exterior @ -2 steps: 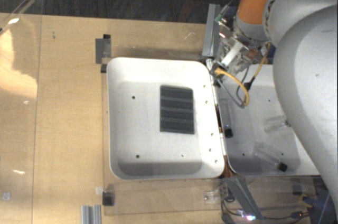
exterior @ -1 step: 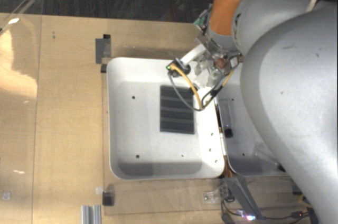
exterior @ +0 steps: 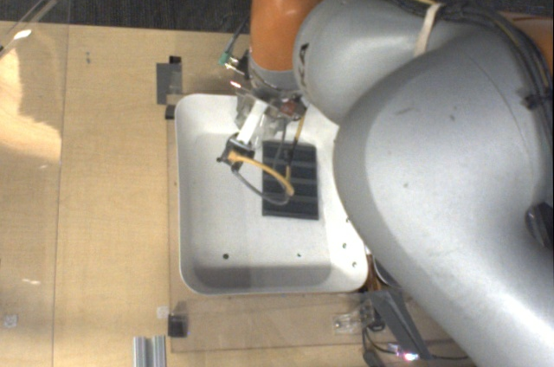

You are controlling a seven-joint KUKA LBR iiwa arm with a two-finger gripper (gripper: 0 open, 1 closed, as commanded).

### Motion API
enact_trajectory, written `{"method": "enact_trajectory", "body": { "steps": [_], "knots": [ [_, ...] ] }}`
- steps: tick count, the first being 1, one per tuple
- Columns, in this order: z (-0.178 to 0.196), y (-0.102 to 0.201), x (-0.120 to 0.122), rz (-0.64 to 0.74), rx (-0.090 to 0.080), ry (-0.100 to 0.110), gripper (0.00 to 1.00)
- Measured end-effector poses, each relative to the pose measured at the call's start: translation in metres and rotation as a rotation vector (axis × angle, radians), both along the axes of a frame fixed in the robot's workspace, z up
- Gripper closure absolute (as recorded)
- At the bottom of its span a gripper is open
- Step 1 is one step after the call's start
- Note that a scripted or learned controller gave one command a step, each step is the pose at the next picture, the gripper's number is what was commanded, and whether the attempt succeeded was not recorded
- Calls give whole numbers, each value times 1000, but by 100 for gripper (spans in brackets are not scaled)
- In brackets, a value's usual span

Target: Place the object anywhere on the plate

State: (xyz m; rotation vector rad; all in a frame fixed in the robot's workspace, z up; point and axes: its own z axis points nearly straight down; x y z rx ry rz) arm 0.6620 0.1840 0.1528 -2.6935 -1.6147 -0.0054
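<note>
Gripper (exterior: 279, 131) of the grey, orange-banded robot arm (exterior: 415, 123) hangs directly over the far end of a black, ribbed, rectangular slab (exterior: 301, 188) (apparently the task's object), so the slab stretches from under it towards the near rim. That slab lies flat in the right half of the shallow white plastic bin (exterior: 212, 244), its long axis running far-to-near in the camera view. Whether the gripper is parted, closed or clamped on the slab I cannot tell; it looks close to touching.

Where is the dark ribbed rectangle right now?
In the camera view, the dark ribbed rectangle lies flat in the white bin, right of its middle, just beneath the gripper.
</note>
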Motion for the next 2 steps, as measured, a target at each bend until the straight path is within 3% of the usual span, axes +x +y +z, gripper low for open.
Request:
{"method": "enact_trajectory", "body": {
  "steps": [1, 2],
  "knots": [
    [173, 47, 7, 260, -1, -6, 100],
    [90, 51, -16, 949, -3, -4, 100]
  ]
}}
